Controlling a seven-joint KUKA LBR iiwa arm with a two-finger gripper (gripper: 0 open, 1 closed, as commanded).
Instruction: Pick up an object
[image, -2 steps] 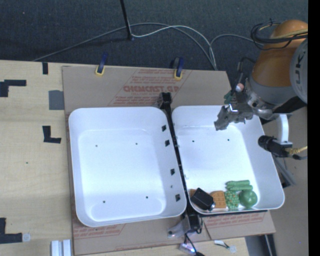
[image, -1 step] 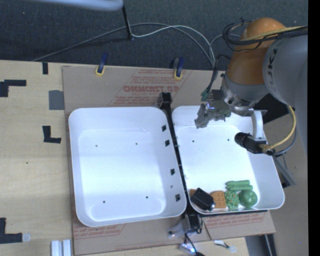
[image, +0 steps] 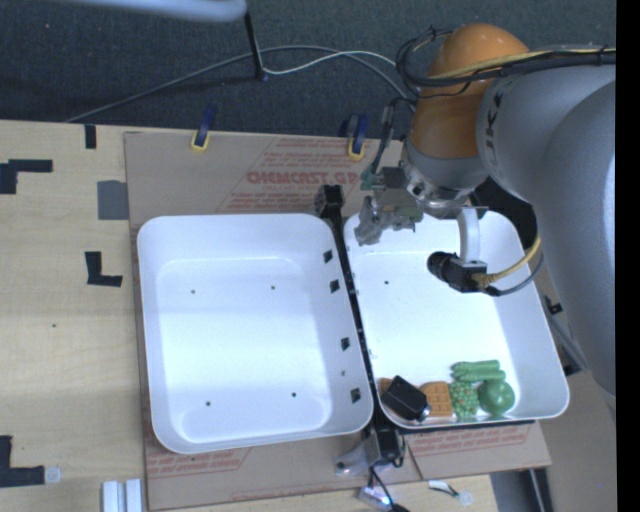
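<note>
Hovering over the right bin (image: 520, 330) at its far-left corner, the gripper (image: 385, 222); its opening cannot be told.

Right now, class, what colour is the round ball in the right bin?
Green, as the camera view shows: round ball.

Two white bins sit side by side on a cardboard sheet (image: 290, 170) laid over the tabletop (image: 60, 300). The left bin (image: 160, 300) shows a bare floor. The right bin (image: 420, 320) has its objects gathered along the near edge: a black item (image: 405, 398) by the divider, an orange piece (image: 436, 396) beside it, then a green knobbly piece (image: 466, 396), a green ball (image: 497, 397) and a green strip (image: 476, 371) just behind them. The arm (image: 560, 130) reaches in from the right, orange band (image: 460, 90) uppermost. Its gripper (image: 385, 222) hangs over the far left corner of the right bin, well apart from the objects. Two blue clamps (image: 204, 130) pin the cardboard's far edge.
</note>
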